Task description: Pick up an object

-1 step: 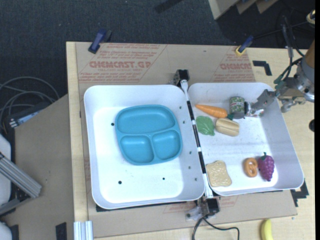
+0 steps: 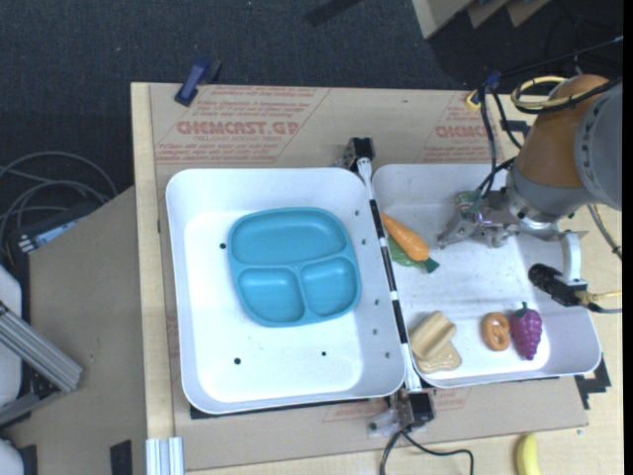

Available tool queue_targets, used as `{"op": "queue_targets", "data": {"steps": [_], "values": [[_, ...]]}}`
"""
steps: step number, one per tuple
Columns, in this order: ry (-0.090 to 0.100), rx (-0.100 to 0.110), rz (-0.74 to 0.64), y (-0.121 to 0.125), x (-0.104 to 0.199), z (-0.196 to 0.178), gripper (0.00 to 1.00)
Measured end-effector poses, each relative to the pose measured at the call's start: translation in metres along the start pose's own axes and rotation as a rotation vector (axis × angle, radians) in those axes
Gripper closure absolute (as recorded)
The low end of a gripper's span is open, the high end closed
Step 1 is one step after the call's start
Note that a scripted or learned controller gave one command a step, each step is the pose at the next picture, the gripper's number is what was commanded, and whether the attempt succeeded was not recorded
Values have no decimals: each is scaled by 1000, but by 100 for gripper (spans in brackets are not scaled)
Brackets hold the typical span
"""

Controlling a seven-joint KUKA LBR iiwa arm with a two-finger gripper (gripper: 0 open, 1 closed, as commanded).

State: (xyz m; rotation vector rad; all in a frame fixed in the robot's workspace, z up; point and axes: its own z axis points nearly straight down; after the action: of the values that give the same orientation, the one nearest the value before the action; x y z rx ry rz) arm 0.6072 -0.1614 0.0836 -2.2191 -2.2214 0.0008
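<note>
The two bins, left [image 2: 198,265] and right [image 2: 554,359], look like smooth white plastic with a soft sheen. The blue tray [image 2: 294,263] at frame centre-left is matt plastic. The counter [image 2: 158,166] shows pale wood under printed brown paper. The carrot [image 2: 406,237], bread [image 2: 433,339] and grapes [image 2: 527,331] look like glossy moulded plastic. The end effector [image 2: 475,224] at upper right appears bare grey metal.
</note>
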Motion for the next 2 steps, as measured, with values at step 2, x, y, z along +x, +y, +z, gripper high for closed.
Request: {"op": "queue_targets", "data": {"steps": [2], "values": [[1, 36, 8, 51, 30, 3, 0]]}}
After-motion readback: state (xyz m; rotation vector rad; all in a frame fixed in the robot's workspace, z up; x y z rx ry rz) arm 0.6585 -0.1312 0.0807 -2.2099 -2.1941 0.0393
